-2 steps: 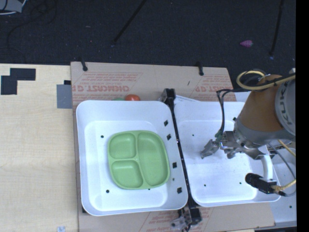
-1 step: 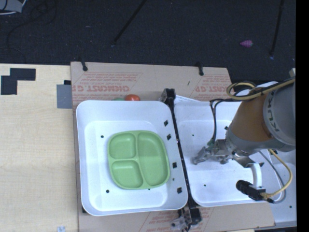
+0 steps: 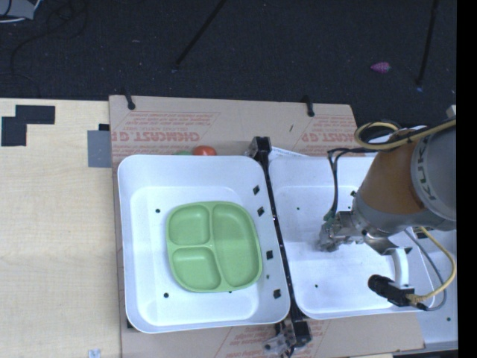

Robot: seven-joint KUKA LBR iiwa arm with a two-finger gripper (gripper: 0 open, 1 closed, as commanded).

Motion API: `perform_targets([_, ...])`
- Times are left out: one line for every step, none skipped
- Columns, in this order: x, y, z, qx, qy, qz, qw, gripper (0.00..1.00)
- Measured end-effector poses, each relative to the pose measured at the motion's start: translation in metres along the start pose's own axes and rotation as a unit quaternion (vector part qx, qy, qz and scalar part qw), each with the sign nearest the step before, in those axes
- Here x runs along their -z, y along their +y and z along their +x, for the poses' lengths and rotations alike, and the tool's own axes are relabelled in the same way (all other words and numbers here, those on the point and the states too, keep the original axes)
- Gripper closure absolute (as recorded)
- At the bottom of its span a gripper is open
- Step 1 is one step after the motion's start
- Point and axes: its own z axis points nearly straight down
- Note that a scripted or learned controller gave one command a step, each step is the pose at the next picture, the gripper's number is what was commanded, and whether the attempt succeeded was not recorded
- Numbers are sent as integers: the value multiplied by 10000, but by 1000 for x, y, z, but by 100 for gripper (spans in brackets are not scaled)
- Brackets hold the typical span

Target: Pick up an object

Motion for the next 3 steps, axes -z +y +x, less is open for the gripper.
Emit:
perform_targets([62, 4, -4, 32, -6, -18, 10000, 100])
perform_targets([123, 1, 0, 37, -6, -27, 10000, 100])
perform_targets([174, 2, -1, 34, -7, -25, 10000, 100])
